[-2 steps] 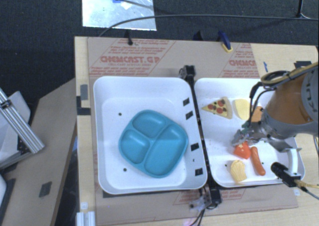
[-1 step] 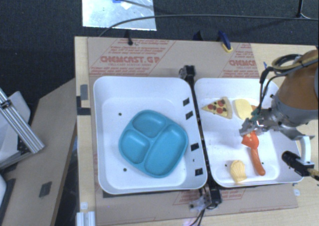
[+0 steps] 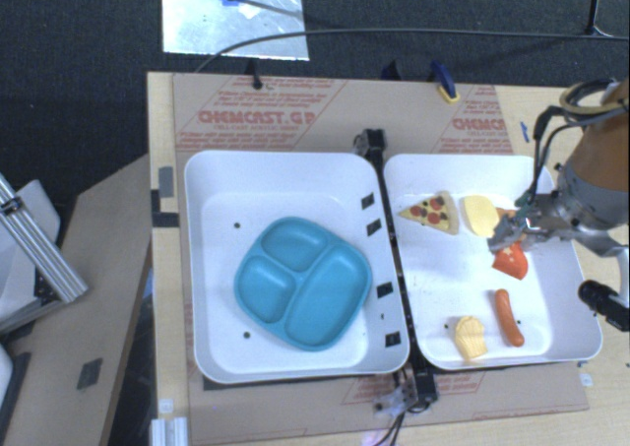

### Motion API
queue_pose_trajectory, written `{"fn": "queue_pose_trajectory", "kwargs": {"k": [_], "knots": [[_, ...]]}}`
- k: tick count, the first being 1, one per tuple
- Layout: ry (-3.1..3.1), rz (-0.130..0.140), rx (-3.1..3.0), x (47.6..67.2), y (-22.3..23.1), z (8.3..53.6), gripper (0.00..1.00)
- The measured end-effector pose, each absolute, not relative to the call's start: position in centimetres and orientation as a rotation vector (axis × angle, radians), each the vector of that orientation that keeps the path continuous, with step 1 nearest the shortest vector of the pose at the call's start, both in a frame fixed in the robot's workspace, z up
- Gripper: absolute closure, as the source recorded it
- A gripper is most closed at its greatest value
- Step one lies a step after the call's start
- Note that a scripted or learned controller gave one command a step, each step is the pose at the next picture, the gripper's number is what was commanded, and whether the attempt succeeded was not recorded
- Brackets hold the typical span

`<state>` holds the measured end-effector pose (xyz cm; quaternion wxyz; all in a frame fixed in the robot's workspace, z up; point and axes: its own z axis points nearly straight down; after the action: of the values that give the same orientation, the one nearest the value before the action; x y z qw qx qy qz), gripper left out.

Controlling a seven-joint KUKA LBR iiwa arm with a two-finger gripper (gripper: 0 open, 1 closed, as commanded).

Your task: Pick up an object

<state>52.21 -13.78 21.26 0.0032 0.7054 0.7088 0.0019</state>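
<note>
My gripper (image 3: 511, 235) hangs low over the right bin (image 3: 561, 350), near its right side. A red toy piece (image 3: 510, 263) lies directly beneath it, partly hidden by it; whether the two touch is unclear. Just left of the gripper rests a pale yellow round piece (image 3: 479, 215), with a pizza slice (image 3: 432, 212) further left. An orange-red sausage (image 3: 509, 317) and a yellow ridged piece (image 3: 471, 337) lie toward the bin's front.
The left bin (image 3: 221, 237) holds a blue divided plate (image 3: 302, 282). A black divider (image 3: 388, 257) with clips runs between the bins. The arm's grey body (image 3: 596, 193) and cables cover the right bin's far right corner.
</note>
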Motion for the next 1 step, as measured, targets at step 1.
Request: {"fn": "queue_pose_trajectory", "kwargs": {"k": [1], "knots": [[2.232,0.005,2.209,55.12,-9.17,20.57,1.0]]}}
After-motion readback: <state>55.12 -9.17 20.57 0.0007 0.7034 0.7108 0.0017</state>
